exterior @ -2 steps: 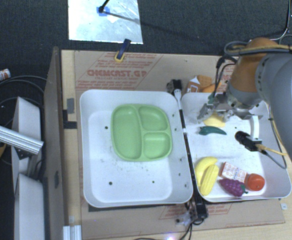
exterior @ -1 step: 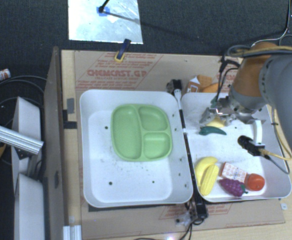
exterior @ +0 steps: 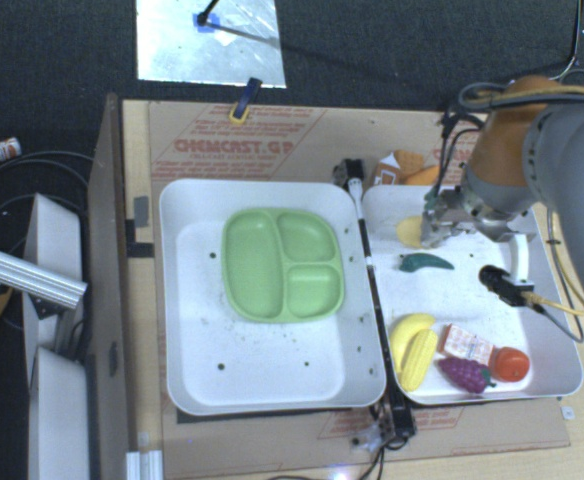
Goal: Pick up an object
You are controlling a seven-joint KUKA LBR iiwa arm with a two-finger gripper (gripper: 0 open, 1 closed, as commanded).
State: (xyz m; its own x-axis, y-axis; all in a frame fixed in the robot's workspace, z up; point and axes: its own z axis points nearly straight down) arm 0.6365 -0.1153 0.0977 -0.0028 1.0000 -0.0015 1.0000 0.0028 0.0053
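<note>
My gripper reaches down into the far part of the right bin, right beside a small yellow round object at its left. A dark green pepper-shaped thing lies just in front of the gripper. Near the front of this bin lie a yellow banana-like piece, a small red and white box, a purple grape bunch and a red tomato. The arm's body hides the fingertips.
The left bin holds a green divided plate. An orange object lies on the cardboard behind the right bin. A divider rail runs between the bins.
</note>
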